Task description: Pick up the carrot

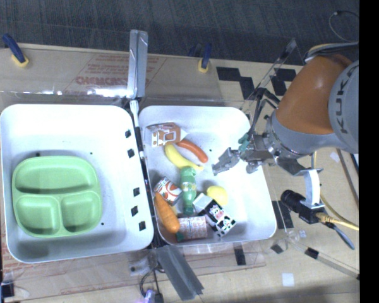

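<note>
Carrot (167,214) is seen lying at lower left of the right bin (256,216), beside a green bottle (188,189) and a small can (167,190). Gripper (225,163) is seen over the bin's right middle, nothing pinched; finger spread cannot be told. Green tray (55,194) sits in left bin (63,115).

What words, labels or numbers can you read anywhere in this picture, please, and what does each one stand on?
"KU": dark letters running down the grey arm housing, cut off at the edge.
Red print on the cardboard sheet behind the bins: too blurred and faint to read.
Label on the small can near the carrot: too small to read.
Printing on the carton at the back of the right bin: unreadable.
</note>
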